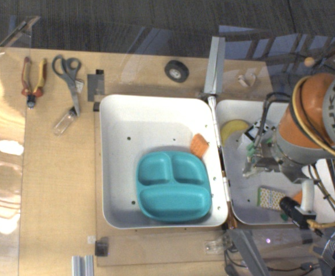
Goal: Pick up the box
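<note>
Box (269, 198) is my reading of the small patterned, flat thing on the floor of the right bin (236, 209), near its front wall. It lies apart from the bin's other contents.

By size, from the largest:

- **Arm:** the one arm (317, 117) reaches in from the right and hangs over the right bin.
- **Bins:** there are two, and the left bin (156, 111) is the more open of them.
- **Tray:** one teal tray (173, 186) with three wells sits in the left bin, towards the front.
- **Gripper:** the gripper (254, 164) is low over the middle of the right bin. Nothing can be seen gripped in it, and whether it is open or closed I cannot tell.
- **Yellow disc:** one yellow disc (233, 128) lies at the back of the right bin.
- **Orange piece:** one orange piece (200, 145) lies just behind the tray.
- **On the bench:** there is one pair of scissors (69, 76), one pair of pliers (32, 80) and one tape roll (176, 71).

The coming move turns on one relation. The box lies towards the front of the bin from the gripper and a little to the right in the view, near but not beneath it. It looks almost square, perhaps a little longer across the view, though I am not sure of that. My judgement is that the gripper must shift forward and come down squarely over the box.
</note>
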Robot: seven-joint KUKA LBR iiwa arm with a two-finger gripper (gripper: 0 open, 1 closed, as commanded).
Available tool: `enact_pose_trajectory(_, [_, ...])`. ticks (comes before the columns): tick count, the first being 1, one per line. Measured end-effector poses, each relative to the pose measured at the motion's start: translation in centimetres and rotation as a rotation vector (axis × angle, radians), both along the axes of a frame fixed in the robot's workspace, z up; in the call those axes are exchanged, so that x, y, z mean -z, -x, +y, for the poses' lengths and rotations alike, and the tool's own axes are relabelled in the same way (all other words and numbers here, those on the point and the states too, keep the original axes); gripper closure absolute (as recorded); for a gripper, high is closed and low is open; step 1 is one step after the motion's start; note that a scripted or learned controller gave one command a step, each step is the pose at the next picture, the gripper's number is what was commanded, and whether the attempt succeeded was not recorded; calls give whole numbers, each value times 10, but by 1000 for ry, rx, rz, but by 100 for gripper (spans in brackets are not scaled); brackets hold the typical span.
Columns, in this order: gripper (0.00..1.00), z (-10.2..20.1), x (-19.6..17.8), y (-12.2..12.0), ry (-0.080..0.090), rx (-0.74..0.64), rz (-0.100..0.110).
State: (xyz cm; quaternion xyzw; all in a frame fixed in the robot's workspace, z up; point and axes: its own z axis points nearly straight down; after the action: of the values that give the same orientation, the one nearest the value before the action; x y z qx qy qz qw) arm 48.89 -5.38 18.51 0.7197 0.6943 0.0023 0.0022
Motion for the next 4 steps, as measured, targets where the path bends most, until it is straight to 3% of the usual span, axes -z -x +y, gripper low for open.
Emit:
enact_pose_trajectory(1, [0,0,0,0,0,0,0])
enact_pose_trajectory(2, [0,-59,23,1,1,-15,3])
enact_pose_trajectory(3, [0,-118,94,1,1,139,2])
enact_pose_trajectory(4, [0,-65,71,0,0,19,2])
